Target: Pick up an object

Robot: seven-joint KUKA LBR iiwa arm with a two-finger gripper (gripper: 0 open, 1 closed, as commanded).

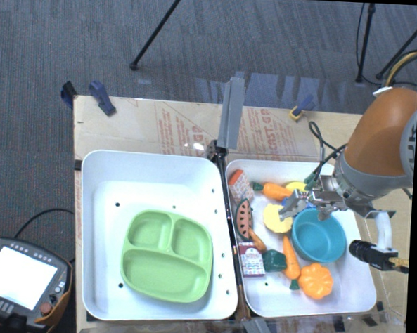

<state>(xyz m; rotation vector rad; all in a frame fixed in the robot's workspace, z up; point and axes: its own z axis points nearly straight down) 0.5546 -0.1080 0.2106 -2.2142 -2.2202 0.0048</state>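
Blue bowl [319, 237] in the right bin [367, 291], mouth up, between the orange pumpkin [316, 280] nearer the camera and the yellow piece [276, 218] beside it. Probably light, hard and smooth, so best pinched over the thin rim. Round, so no long way to point. Gripper [306, 201] just above the far rim, fingers a little apart, holding nothing.

Arm [379, 148] in from the right, orange band uppermost, grey wrist below it, angled down and left, gripper [306, 202] low at the end of the wrist, finger state unclear
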